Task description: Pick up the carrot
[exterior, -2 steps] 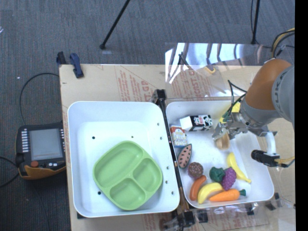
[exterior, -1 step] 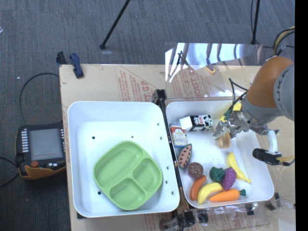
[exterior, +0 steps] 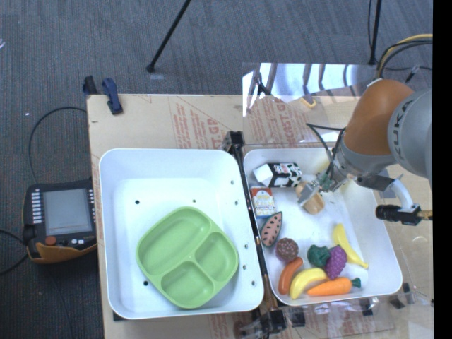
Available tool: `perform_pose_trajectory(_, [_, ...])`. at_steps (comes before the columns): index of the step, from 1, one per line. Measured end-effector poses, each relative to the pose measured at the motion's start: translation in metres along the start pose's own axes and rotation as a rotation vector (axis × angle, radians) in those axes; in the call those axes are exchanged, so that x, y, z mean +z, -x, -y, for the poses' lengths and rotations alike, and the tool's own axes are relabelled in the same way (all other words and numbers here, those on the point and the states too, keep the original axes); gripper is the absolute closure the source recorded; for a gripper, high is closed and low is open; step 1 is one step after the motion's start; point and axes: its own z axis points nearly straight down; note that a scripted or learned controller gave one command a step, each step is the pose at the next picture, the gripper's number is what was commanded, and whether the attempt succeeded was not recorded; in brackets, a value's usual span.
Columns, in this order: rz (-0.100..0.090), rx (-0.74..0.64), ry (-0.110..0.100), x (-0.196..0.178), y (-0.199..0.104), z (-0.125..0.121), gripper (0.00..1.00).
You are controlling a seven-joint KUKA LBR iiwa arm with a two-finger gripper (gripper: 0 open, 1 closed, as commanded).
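Not yet picked up: carrot [exterior: 329, 287] lying at the front edge of the right bin [exterior: 378, 221], touching a yellow banana [exterior: 308, 281] and just below a purple grape bunch [exterior: 336, 261]. Gripper [exterior: 312, 198] low over the bin's upper middle, well apart from the carrot, near a milk carton [exterior: 285, 174]. Impossible to tell the claw's state, open or closed, from this angle. Green divided plate [exterior: 188, 257] alone in the left bin [exterior: 120, 189]. Left to do: reach, grasp, lift.

Bright, even overhead light; the white bins [exterior: 176, 168] nearly blow out, a clear panel [exterior: 304, 80] at the far side glares, shadows soft, detail slightly fuzzy
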Motion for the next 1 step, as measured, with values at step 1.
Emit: perform_pose_trajectory(1, [0.008, 0.101, 0.014, -0.1499, -0.0818, -0.0017, 1.00])
